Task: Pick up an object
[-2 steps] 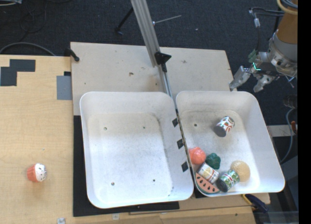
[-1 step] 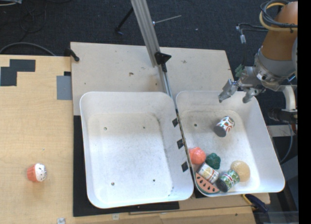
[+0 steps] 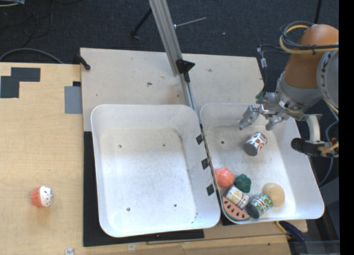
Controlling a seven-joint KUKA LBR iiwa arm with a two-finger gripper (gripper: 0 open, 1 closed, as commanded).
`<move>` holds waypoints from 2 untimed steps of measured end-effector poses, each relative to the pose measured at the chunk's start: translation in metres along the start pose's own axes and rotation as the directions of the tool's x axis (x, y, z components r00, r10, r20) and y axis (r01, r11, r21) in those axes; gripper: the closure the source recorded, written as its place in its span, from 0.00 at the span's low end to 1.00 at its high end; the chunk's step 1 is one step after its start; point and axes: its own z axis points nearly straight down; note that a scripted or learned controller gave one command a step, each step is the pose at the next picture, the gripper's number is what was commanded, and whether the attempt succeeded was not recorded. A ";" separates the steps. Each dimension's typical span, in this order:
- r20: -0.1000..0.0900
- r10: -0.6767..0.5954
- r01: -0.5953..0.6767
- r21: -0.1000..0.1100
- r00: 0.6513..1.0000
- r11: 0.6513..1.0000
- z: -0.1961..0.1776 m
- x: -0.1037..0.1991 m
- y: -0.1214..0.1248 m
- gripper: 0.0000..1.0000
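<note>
The robot's gripper (image 3: 260,116) hangs over the back part of the right bin (image 3: 307,193). Its fingers (image 3: 247,119) are spread open, and nothing sits between them.

Just below the gripper lies a small can (image 3: 255,143). It rests tipped on its side on the white floor of the bin. It has a white label with bits of red and green, and its dark round end faces the front left. It is close to the fingers but apart from them.

More toys are bunched at the front of the same bin. There is an orange ball (image 3: 224,177) by the wall between the bins, a dark green lump (image 3: 242,182) next to it, and a tan round thing (image 3: 273,193) to the right. In front of them lie a little jar (image 3: 237,197), a green bottle (image 3: 259,204), and a watermelon slice (image 3: 234,211) that leans on the front rim.

The left bin (image 3: 110,138) sits right beside the right one, on the table (image 3: 133,77). Far off to the left, on the pale wooden top (image 3: 38,132), sits a small orange and white toy (image 3: 42,197).
</note>
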 end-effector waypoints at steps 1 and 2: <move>0.011 -0.001 0.001 -0.021 1.000 1.000 0.046 -0.011 -0.001 0.00; 0.012 0.003 -0.003 -0.027 1.000 1.000 0.033 -0.013 0.000 1.00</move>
